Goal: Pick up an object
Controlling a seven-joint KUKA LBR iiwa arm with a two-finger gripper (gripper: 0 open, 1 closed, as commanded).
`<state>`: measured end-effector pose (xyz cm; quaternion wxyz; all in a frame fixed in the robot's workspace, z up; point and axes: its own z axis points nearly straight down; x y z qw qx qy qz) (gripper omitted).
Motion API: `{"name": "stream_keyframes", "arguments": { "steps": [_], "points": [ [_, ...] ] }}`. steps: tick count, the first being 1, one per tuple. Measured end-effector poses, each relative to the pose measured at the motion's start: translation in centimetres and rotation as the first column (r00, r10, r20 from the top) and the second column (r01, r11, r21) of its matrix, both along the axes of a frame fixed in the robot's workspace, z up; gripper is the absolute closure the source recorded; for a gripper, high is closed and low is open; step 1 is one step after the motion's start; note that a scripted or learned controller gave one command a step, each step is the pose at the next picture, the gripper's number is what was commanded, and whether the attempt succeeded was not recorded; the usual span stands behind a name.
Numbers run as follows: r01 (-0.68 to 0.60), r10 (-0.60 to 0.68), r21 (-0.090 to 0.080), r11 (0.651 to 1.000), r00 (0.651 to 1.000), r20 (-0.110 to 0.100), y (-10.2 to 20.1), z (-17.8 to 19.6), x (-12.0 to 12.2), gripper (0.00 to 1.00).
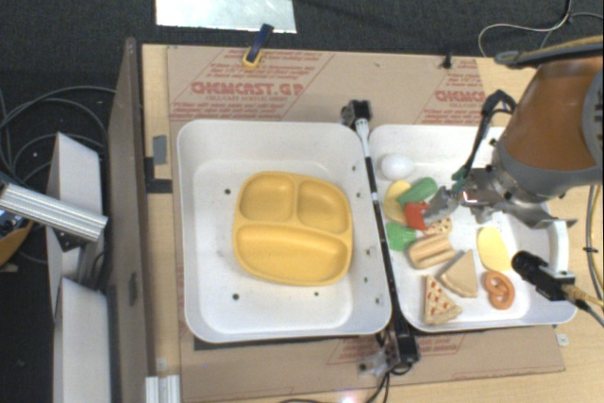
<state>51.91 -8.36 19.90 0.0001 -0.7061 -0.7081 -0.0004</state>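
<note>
at right of centre, in the right bin (566,314), the gripper (444,203) hangs over a small red toy piece (416,214) beside a green one (421,189); whether its jaws are apart or together cannot be told.

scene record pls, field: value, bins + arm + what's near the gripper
left bin: holds a yellow divided plate
right bin: pile of toy food
items: white egg, hot dog, pizza slice, sandwich wedge, pretzel, lemon-yellow piece, green pieces, red piece
arm: reaches in from the right, over the right bin
gripper: low, at the red and green pieces
grasp: cannot tell
</note>
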Motion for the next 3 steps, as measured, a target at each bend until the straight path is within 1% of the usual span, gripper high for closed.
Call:
{"name": "stream_keyframes", "arguments": {
  "steps": [1,2,3],
  "points": [
    [0.005,-0.005,-0.002,1.000,1.000,-0.002,-2.5,-10.0,-2.6,0.00],
    [-0.003,0.003,0.000,1.000,1.000,0.011,-2.0,-10.9,4.8,0.00],
    [-0.003,0.003,-0.002,1.000,1.000,0.010,-4.2,-10.9,11.6,0.00]
  ]
}}
